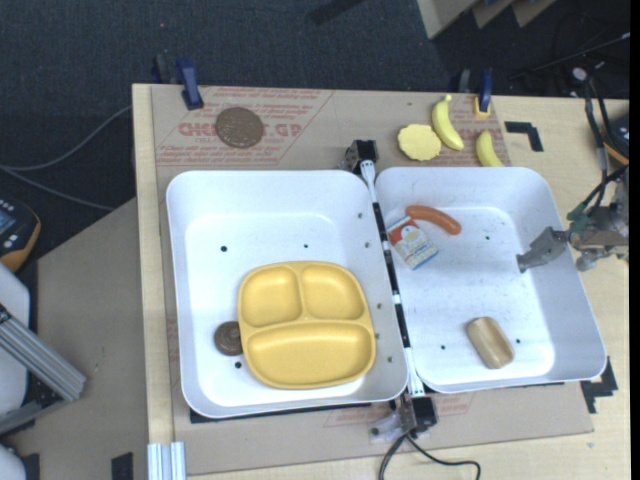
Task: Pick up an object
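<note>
Red print on bench board, partly covered, unreadable

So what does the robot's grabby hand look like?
The grey metal two-finger gripper pokes in at the right rim of the shallow white right-hand bin. It looks small, dull and angular, like grey metal. Thin dark cables loop beside it. It is too small and blurry to see markings.

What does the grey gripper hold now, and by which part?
Nothing is held. The grey gripper hangs over the right white bin, apart from the tan bread roll.
</note>
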